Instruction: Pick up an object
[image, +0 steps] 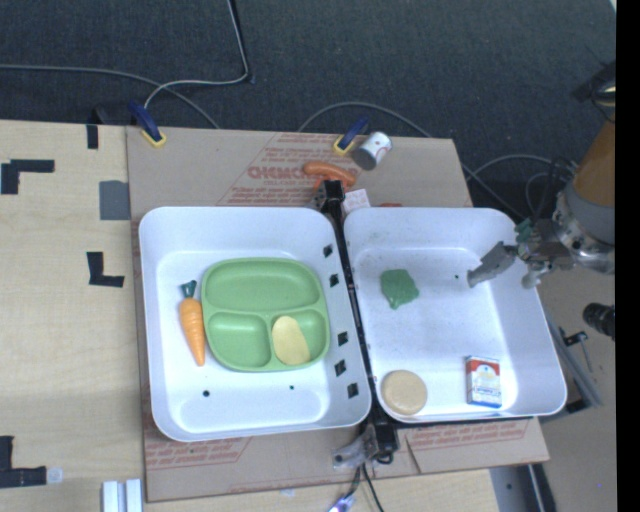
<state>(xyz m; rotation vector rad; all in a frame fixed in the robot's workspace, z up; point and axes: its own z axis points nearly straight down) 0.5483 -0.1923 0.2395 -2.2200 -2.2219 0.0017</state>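
Two white bins lie side by side under me, and my pincer (497, 264) hangs over the right bin (520, 330), close to its far right corner. I cannot tell from this view whether the pincer is open or closed, and I see nothing gripped in it. To the left of the pincer, well apart from it, a green piece (400, 289) lies on the bin floor. Nearer to the camera than the pincer, a small box (484, 382) with red and blue print lies near the front right corner. A round tan disc (404, 393) lies at the front left corner of the same bin. Far to the left, the left bin (160, 250) holds a green tray (260, 290) with a yellow piece (291, 341) in one compartment, and a carrot (192, 328) lies just beside the tray.
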